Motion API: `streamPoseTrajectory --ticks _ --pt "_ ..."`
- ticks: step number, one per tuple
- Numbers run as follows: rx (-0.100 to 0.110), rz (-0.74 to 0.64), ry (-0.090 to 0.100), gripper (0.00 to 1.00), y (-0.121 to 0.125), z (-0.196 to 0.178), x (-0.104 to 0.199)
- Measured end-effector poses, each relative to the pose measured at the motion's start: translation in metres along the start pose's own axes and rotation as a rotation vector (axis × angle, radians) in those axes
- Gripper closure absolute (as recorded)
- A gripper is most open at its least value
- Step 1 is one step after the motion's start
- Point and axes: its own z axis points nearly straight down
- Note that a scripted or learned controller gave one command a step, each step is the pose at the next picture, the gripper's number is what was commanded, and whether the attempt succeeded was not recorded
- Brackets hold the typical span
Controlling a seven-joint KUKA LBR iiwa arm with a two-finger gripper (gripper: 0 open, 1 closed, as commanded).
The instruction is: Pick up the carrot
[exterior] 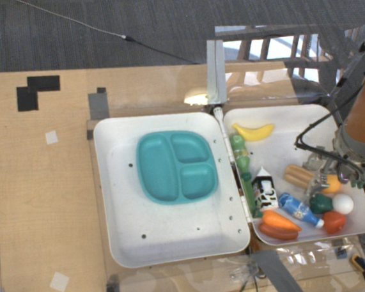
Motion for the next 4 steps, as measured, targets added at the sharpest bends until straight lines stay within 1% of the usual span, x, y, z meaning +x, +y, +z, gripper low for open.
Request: streamPoseTrajectory --ticks 1,2,3,4 --pt "0.001 0.352 0.012 1.0 0.038 -0.095 0.026" --pt "0.001 0.326 0.007 1.0 0.011 0.012 0.049" --pt "0.002 0.425 0.013 1.0 0.017 0.015 -0.014" --pt "0.002 0.425 0.012 0.0 0.016 0.014 -0.014"
